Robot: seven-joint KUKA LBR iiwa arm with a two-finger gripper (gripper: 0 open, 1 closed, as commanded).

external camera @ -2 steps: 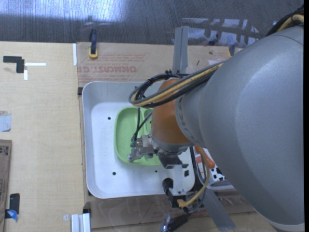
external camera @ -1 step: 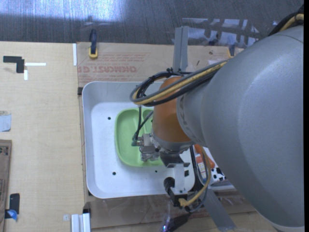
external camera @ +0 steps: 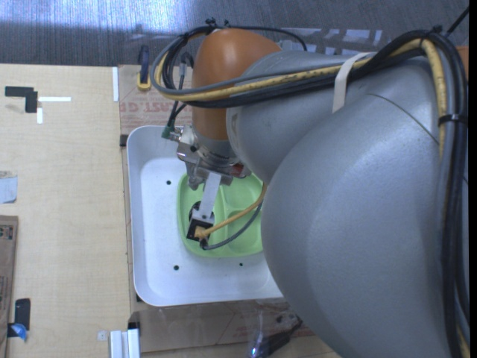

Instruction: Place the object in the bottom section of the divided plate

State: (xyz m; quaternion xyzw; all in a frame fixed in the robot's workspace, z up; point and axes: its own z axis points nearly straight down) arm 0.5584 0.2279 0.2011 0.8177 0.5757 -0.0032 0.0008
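Note:
A light green divided plate [external camera: 246,200] lies in the white bin [external camera: 149,222], toward its right side; the arm covers most of the plate. My gripper [external camera: 212,171] hangs over the plate's upper left part, below the orange band of the wrist [external camera: 223,73]. A small reddish spot [external camera: 238,168] shows right beside the gripper, too hidden to tell what it is. The plate's sections are largely out of sight under the arm.
The big grey arm body [external camera: 373,200] blocks the right half of the view and the second bin. To the left lies the wooden bench top [external camera: 59,200], with a black L-shaped piece [external camera: 22,95] and a small black and blue item [external camera: 20,318] at its edge.

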